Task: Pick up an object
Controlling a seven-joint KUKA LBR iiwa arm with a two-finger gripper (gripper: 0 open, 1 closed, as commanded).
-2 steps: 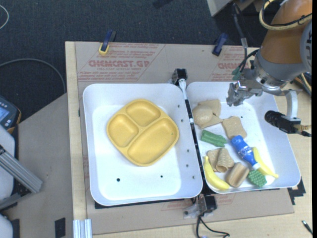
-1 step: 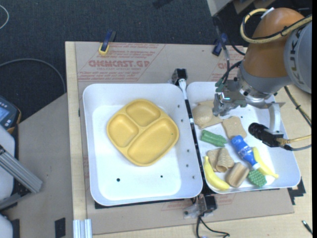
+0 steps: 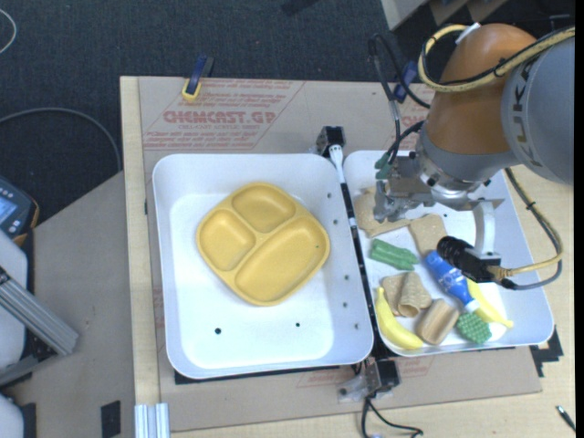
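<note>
My gripper (image 3: pixel 391 206) hangs low over the back left part of the right bin (image 3: pixel 534 310), the grey arm with its orange band rising behind it. Just below it lie a flat tan bread-like piece (image 3: pixel 365 217) and a second tan slab (image 3: pixel 425 234). A green pickle-shaped toy (image 3: pixel 392 255) lies just in front of the gripper. Further forward are a blue tube (image 3: pixel 450 278), two tan rolls (image 3: pixel 407 292) (image 3: pixel 437 321), a yellow banana (image 3: pixel 393 326) and a green ridged piece (image 3: pixel 473 326). Nothing shows between the gripper and these toys.
The left bin (image 3: pixel 182 318) bears a yellow three-compartment plate (image 3: pixel 263 242). A white divider rail (image 3: pixel 351 245) with black clips runs between the bins. Cardboard (image 3: pixel 219 112) lies under both bins, with a small yellow-blue clip (image 3: pixel 194 80) at its back edge.
</note>
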